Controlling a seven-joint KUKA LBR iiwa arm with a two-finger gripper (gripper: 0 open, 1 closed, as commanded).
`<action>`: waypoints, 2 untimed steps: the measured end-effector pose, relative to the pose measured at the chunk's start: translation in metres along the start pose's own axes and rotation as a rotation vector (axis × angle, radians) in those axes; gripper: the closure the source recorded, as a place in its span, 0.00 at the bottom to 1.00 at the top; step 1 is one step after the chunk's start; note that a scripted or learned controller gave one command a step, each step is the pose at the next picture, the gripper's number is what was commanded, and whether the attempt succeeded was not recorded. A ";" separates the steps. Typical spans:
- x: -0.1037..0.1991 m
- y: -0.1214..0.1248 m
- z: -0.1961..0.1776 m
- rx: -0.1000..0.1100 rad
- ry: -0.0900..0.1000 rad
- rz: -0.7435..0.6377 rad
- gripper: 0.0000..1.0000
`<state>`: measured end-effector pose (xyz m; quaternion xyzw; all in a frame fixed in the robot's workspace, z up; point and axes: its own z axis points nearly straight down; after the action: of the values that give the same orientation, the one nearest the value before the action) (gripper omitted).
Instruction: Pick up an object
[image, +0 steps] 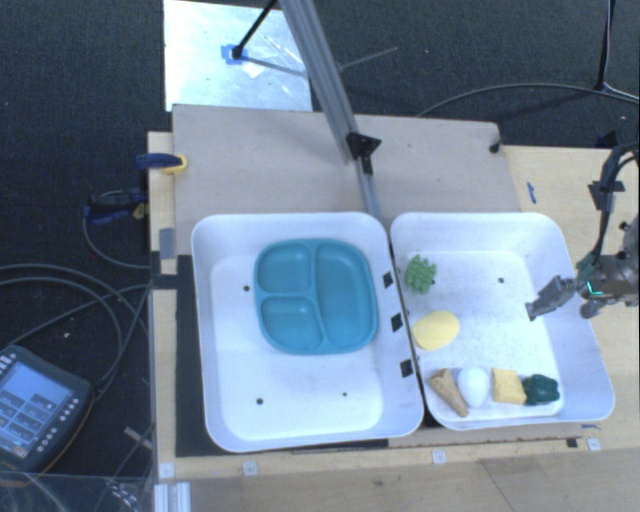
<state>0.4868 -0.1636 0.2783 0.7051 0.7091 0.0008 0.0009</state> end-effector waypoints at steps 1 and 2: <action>0.000 0.000 0.000 -0.001 0.000 0.002 0.00; 0.002 0.008 0.058 0.005 0.001 0.005 0.00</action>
<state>0.4954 -0.1617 0.2206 0.7069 0.7074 -0.0008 -0.0014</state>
